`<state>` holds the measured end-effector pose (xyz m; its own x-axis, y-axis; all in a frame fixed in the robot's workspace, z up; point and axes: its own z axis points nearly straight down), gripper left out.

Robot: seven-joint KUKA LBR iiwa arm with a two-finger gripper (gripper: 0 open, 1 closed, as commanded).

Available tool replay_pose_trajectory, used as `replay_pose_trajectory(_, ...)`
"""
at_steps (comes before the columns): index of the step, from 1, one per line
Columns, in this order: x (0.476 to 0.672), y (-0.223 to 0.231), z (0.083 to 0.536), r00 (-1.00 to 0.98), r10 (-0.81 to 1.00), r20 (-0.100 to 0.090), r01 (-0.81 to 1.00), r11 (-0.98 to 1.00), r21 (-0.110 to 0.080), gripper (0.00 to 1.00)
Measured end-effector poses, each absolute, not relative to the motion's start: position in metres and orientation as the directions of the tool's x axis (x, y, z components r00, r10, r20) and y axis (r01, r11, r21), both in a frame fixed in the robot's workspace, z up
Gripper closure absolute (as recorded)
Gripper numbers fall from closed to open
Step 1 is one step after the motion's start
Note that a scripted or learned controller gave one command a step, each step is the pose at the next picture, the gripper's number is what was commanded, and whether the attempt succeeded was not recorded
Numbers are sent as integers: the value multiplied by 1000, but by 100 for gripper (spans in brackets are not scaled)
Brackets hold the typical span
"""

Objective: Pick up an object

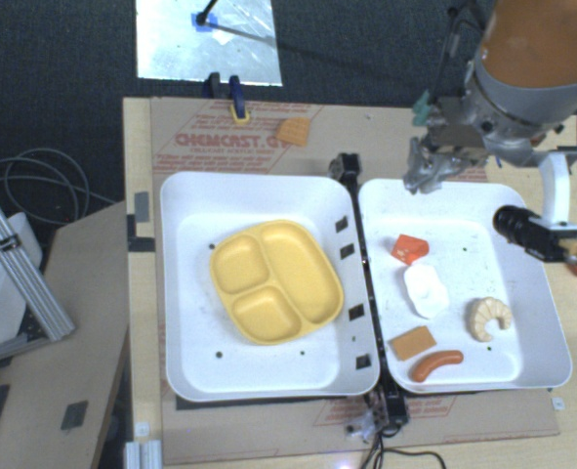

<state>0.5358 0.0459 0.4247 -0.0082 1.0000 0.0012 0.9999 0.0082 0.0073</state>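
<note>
Two white bins sit side by side on the desk [142, 291]. In the right bin [537, 355], nearest the camera, lies a reddish-brown sausage [435, 363], with a flat tan cracker-like square [412, 342] just beside it. Farther back and to the right is a pale, ridged croissant [488, 317]; next to it, toward the middle, is a smooth white oval piece [425, 289], and just beyond that an orange-red wedge [410, 249]. All five lie apart from the walls with open floor around them. The left bin [185, 360] holds a yellow three-compartment tray [275, 280]. Over the right bin's far rim hangs the end effector [427, 177], carrying nothing; whether it is spread or closed I cannot tell. Beyond the bins, a small tan piece [294, 131] rests on the cardboard [200, 140].
</note>
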Motion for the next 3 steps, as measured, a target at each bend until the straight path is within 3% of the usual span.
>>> replay_pose_trajectory(1, 501, 136, 541, -15, 1000, 7, 1000, 15, 15, 100)
replay_pose_trajectory(2, 503, 130, 534, -4, 1000, 1, 1000, 4, 2, 0)
replay_pose_trajectory(3, 503, 131, 545, -9, 1000, 2, 1000, 9, 5, 100)
